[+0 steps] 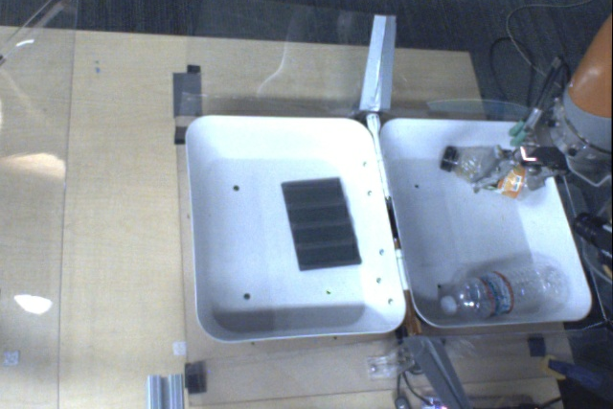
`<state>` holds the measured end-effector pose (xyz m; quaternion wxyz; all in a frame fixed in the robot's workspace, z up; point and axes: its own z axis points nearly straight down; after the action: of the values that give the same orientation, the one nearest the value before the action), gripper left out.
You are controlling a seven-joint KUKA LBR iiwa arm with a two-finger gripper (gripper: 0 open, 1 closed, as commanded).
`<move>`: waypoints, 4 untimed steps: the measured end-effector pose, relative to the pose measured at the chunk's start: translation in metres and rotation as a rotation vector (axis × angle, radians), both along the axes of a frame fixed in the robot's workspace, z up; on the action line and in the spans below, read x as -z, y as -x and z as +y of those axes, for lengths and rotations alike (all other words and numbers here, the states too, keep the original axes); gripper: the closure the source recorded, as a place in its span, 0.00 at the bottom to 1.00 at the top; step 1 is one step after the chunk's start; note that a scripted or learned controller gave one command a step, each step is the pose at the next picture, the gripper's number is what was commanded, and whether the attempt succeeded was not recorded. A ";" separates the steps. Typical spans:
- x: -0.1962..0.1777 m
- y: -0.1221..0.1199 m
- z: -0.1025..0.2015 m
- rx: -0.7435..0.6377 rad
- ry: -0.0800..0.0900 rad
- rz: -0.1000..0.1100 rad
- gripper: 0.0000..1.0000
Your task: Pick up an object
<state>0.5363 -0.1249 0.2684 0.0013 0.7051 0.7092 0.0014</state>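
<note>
Crumpled clear wrapper (471, 166) in the right bin (450, 235) is approached by the gripper (520, 158), finger state indiscernible, presumably for a grasp.

Right bin (421, 235) centre open; bottle (498, 290) blocks near edge.

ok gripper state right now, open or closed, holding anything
Gripper: cannot be told; it sits at the far edge of the right bin, over a small clear item.
</note>
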 end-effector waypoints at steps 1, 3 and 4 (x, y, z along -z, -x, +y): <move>0.046 -0.088 0.006 -0.296 0.002 -0.003 0.00; 0.180 -0.114 -0.079 -0.125 0.003 -0.007 0.00; 0.167 -0.117 -0.078 -0.130 0.005 -0.015 1.00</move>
<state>0.6536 -0.2025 0.1017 0.0081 0.6576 0.7533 0.0049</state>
